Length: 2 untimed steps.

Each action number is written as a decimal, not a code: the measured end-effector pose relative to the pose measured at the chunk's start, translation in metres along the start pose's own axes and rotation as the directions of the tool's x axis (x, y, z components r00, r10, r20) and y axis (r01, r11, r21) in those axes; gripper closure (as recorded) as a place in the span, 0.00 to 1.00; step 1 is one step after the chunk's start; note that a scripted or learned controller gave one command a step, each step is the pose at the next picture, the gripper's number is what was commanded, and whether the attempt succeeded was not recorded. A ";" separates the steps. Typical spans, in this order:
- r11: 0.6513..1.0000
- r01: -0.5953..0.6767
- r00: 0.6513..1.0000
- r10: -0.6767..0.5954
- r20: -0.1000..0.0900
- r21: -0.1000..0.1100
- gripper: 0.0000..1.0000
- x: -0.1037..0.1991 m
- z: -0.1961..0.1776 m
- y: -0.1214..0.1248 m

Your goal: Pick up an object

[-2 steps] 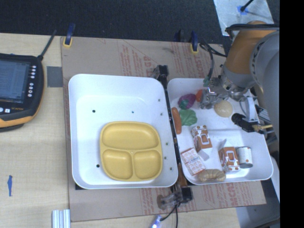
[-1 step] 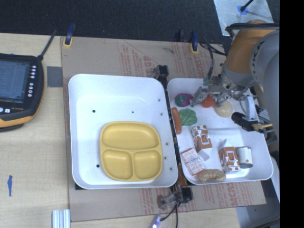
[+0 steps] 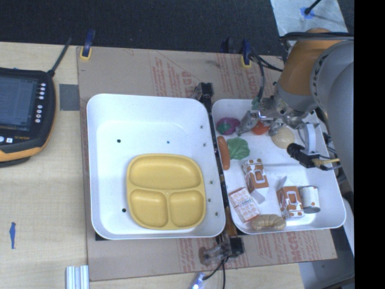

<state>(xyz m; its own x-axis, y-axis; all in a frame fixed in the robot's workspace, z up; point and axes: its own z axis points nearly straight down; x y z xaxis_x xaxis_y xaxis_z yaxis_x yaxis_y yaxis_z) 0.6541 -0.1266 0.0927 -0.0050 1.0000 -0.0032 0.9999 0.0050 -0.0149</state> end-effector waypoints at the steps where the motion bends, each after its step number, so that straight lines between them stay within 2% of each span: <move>1: 1.000 -0.002 1.000 0.002 -0.003 -0.011 0.00 -0.013 0.000 0.002; 2: 1.000 -0.003 1.000 0.003 0.003 -0.007 0.00 0.011 0.000 0.001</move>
<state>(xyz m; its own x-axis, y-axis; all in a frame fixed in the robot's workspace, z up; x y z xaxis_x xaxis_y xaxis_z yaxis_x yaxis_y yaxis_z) 0.6552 -0.1156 0.0930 -0.0023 1.0000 -0.0068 1.0000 0.0023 -0.0076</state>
